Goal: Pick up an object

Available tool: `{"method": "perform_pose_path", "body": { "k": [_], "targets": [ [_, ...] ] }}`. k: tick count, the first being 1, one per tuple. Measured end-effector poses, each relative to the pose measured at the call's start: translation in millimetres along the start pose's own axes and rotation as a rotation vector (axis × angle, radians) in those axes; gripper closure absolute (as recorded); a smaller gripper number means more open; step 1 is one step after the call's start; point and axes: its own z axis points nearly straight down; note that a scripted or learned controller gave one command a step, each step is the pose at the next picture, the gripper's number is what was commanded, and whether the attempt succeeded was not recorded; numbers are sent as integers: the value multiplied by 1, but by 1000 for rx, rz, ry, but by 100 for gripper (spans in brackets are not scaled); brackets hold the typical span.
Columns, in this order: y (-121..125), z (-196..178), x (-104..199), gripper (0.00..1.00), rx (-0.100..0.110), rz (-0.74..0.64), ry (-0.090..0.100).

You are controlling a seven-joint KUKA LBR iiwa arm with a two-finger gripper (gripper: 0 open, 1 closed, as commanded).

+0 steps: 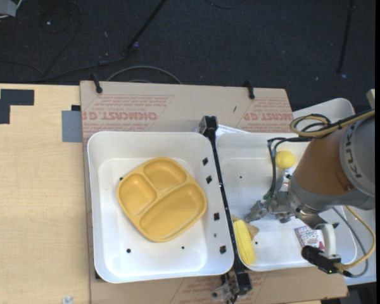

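In the right bin (253, 170), a yellow corn cob (244, 241) lies against the front left corner. Near the back of this bin rests a small yellow ball (285, 159). A small red and white packet (309, 236) lies at the front right, partly under the arm. My gripper (261, 210) hangs low over the middle of the right bin, just above and to the right of the corn cob. It sits well in front of the ball, and nothing shows in its grasp.
The left bin (107, 233) holds a yellow divided plate (162, 198). A black divider (216, 189) runs between the two bins. The grey and orange arm (332, 170) covers the right side of the right bin, with cables (310, 124) behind it.
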Motion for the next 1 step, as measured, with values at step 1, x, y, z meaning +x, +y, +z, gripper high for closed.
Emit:
{"method": "perform_pose_path", "body": {
  "k": [1],
  "targets": [
    [1, -13, -1, 100, -1, 4, 1]
  ]
}}
